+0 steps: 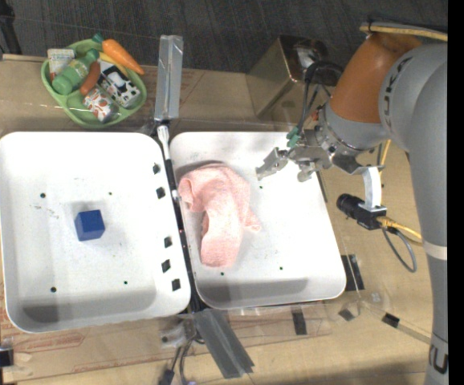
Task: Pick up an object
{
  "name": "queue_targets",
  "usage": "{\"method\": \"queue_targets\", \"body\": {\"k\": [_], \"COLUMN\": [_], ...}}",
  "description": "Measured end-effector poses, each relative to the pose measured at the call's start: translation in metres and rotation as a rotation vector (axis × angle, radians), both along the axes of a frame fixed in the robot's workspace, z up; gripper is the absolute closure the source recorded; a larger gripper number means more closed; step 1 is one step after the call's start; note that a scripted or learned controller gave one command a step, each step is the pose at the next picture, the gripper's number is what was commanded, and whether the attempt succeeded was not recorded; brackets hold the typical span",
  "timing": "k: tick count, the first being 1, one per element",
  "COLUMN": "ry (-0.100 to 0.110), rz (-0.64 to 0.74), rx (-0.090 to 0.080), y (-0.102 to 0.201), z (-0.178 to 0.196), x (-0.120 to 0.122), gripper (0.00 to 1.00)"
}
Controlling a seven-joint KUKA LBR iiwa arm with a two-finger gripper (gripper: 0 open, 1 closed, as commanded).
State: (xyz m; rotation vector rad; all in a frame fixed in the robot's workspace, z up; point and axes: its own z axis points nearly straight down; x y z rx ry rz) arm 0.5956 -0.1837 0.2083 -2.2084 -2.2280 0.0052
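Observation:
A crumpled pink cloth (216,211) lies in the left half of the right bin (296,247). A small blue cube (90,224) sits alone in the left bin (23,183), left of its middle. My gripper (286,167) hangs over the far right part of the right bin, to the right of the cloth and apart from it. It is open, with nothing between its fingers.
A green bowl (63,103) of toy food stands on the bench behind the left bin. A grey metal divider (168,79) runs between the bins at the back. The arm (392,79) reaches in from the right, over the right bin's far corner.

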Motion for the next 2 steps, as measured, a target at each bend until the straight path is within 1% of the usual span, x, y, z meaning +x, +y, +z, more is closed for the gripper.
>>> {"method": "queue_targets", "body": {"k": [1, 2], "ry": [-0.005, -0.002], "rz": [0.173, 0.392], "rx": [0.000, 0.002], "y": [-0.026, 0.043], "z": [-0.115, -0.116], "x": [-0.012, -0.032], "gripper": [0.00, 0.00]}}
